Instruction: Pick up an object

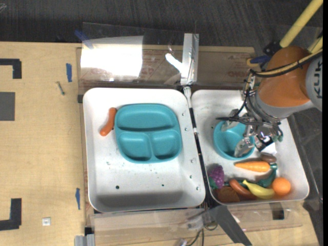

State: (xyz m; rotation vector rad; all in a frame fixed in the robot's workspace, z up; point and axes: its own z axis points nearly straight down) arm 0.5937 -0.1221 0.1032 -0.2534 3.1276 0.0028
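Brown cardboard covers the big flat bench (36, 152) on the left, with a few black marks and bits of blue tape on it. On the bench sit two shallow white bins side by side. The left white plastic bin (138, 188) is the bigger one in the picture. In it lies a teal plastic tray with three sections (148, 132), set toward the far side. A small orange toy sausage (108, 122) lies just beside the tray's left edge, tilted a little.

The right white plastic bin (296, 152) holds more things. The grey robot arm with the orange band (287, 83) reaches in from the right and hangs over this bin. Its metal two-finger gripper (251, 142) points down over a round teal plastic bowl (228, 137) in the far left part of the bin. It is too hard to tell if the gripper is wide or narrow, or if it holds anything.

Near the front of the right bin is a bunch of toy food. An orange toy carrot (252, 165) lies just near the bowl. A yellow toy banana (259, 190) lies nearer still, beside a round orange toy fruit (281, 187) on the right. A purple toy bunch of grapes (216, 176) sits at the left.
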